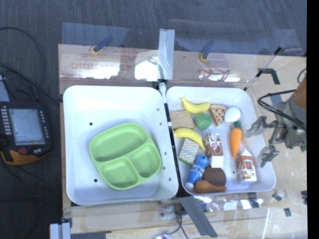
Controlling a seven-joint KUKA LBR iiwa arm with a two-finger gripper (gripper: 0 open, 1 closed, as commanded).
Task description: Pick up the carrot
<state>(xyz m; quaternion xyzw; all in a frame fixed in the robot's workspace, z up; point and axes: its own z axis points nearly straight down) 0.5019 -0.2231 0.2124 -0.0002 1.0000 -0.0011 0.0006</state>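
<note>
1. Along the lower edge of the right bin (259,103), nearest the camera, a brown drumstick-like toy (209,185), a dark round item (214,175) and a blue bottle (198,167) are seen, with a small carton (245,168) at the lower right of that bin.
2. In the left half of the frame, a green divided plate (125,155) is seen inside the left bin (75,133).
3. The carrot (236,141) is found in the right part of the right bin, just above the small carton and below a white egg (232,115). Its long axis is laid almost straight up and down in the frame, with the green top toward the upper edge.
4. The gripper (265,141) is seen at the right edge of the frame, over the right rim of the right bin. Its fingers (257,125) are spread apart and nothing is held between them.
5. The carrot is judged to lie to the left of the jaws, near but apart, at much the same height in the frame. A leftward shift and a descent are judged to be needed, with the fingers closing across the carrot's narrow width.
6. Further up the frame, two bananas (194,105), a green ball (203,121) and a pizza slice (217,114) are seen.
</note>
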